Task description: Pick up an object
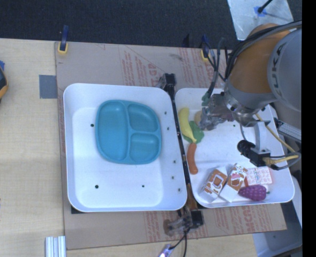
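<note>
Cardboard (120, 63) covers your wooden bench (19, 159) under two white bins. Nearest you, in the right bin (222, 143), sit a purple grape bunch (253, 192) and small cartons (222, 183), just beside each other. Farther up, along its left wall, you see a carrot (192, 158), then a green piece (196, 135) touching a banana (185, 123). Your gripper (208, 118) hangs just right of the banana; you cannot tell how its jaws stand. Your left bin (77, 154) holds a blue divided plate (128, 131).

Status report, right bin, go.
Claw low over yellow toy banana and green toy piece. Nothing seen held. Orange toy carrot close by.
</note>
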Controlling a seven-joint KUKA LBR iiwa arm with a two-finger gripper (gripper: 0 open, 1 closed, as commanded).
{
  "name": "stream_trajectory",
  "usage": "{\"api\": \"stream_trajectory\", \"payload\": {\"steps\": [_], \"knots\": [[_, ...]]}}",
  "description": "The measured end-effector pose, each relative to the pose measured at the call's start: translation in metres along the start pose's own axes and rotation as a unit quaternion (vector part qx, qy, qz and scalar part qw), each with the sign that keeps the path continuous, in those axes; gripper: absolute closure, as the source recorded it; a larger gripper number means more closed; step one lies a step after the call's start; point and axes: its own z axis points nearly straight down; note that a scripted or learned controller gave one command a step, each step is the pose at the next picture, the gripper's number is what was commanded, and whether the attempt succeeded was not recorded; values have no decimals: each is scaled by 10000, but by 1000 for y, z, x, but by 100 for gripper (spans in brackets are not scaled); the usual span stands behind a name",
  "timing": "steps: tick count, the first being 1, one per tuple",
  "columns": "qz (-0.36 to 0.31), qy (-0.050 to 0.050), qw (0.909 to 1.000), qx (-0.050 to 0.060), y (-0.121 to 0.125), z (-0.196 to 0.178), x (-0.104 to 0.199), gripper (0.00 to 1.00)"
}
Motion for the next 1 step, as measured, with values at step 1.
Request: {"api": "stream_trajectory", "payload": {"steps": [1], "knots": [[-3,-2,10000,-8,3,0,52,100]]}}
